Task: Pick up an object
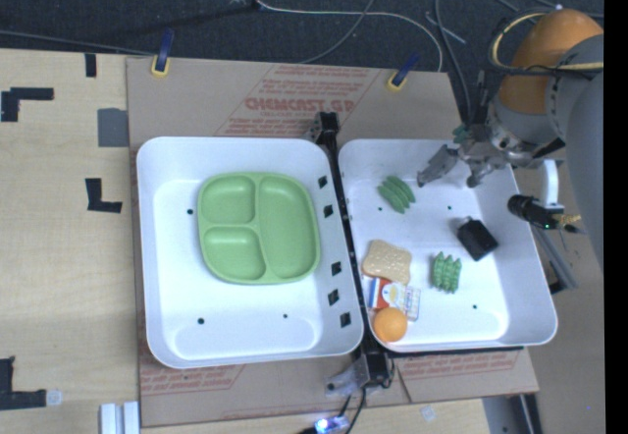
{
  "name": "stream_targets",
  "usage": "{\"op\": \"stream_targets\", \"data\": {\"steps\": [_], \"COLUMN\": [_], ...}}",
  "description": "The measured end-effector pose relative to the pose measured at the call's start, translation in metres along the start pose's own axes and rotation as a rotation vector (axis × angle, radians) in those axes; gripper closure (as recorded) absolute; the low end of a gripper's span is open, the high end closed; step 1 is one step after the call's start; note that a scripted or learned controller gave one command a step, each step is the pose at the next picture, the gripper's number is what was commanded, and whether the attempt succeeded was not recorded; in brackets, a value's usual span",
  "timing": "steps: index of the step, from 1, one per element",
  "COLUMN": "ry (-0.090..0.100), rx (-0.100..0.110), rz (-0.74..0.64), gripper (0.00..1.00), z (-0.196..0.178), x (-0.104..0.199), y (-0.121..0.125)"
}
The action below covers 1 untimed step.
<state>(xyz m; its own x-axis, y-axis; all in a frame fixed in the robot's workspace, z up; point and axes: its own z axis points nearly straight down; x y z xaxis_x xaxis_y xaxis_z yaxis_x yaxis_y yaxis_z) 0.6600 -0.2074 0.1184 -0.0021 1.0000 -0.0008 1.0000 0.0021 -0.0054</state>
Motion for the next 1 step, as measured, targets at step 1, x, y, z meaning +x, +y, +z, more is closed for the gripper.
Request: {"op": "stream_targets", "data": {"steps": [1], "ry": [-0.002], "rx": [-0.005], "rz": [-0.001], "gripper": [1.00], "z": [-0.0141], "x": [0.0003], "y": [0.0013]}}
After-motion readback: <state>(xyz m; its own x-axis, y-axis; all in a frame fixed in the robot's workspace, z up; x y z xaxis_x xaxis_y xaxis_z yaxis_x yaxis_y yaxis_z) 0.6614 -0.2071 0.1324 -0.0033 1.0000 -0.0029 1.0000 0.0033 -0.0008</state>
